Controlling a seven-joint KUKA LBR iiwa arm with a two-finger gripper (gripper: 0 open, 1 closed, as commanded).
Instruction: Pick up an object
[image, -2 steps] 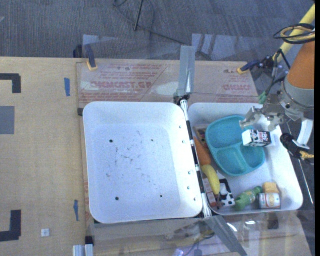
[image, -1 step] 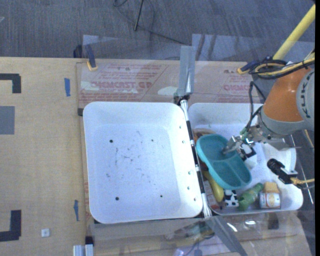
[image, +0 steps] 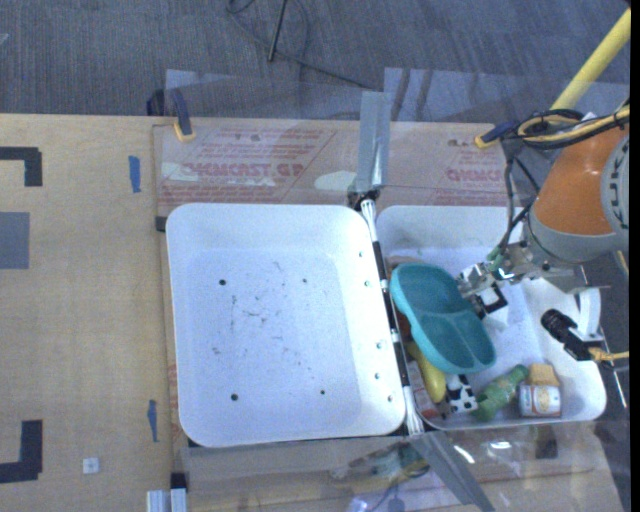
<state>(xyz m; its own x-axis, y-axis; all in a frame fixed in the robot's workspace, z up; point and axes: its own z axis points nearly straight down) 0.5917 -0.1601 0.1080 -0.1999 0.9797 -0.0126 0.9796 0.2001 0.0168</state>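
Observation:
The right bin (image: 440, 228) holds a teal divided dish (image: 438, 322) leaning against its left wall. Under the dish's lower edge lies a yellow banana (image: 432, 378). Beside the banana sit a small black-and-white toy (image: 460, 396), a green bottle (image: 500, 390) on its side and a small jar with a yellow lid (image: 541, 396). My gripper (image: 483, 286) hangs low in the right bin at the upper right rim of the teal dish. Whether it touches the dish is unclear.
The left bin (image: 270, 216) is white with a few dark specks on its floor. A metal divider (image: 372, 150) stands behind the gap between the bins. Cardboard (image: 250, 165) lies behind the bins on the wooden bench.

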